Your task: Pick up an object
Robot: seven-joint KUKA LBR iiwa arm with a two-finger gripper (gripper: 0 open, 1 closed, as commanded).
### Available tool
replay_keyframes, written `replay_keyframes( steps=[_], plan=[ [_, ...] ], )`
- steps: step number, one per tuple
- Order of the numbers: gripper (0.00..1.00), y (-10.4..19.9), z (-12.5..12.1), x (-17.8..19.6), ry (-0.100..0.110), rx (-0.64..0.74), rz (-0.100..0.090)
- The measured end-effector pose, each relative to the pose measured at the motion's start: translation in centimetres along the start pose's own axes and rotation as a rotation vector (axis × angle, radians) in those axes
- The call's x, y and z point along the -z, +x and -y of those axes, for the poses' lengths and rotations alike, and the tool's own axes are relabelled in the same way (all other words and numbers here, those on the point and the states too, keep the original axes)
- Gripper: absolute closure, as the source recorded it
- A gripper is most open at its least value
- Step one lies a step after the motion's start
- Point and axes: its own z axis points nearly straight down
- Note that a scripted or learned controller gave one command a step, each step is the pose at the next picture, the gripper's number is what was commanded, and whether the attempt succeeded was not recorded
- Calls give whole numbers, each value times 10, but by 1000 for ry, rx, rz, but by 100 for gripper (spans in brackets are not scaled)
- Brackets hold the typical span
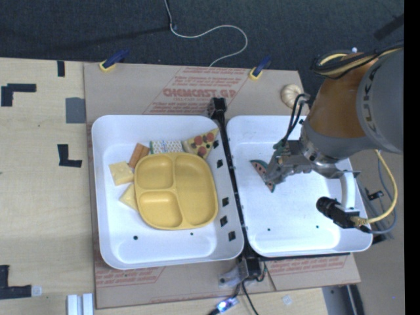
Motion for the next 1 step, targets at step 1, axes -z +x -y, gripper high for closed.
replay_keyframes(
  steps=[1],
  plan=[
    [100, 43, -18, 10, -1, -2, 1]
  ],
)
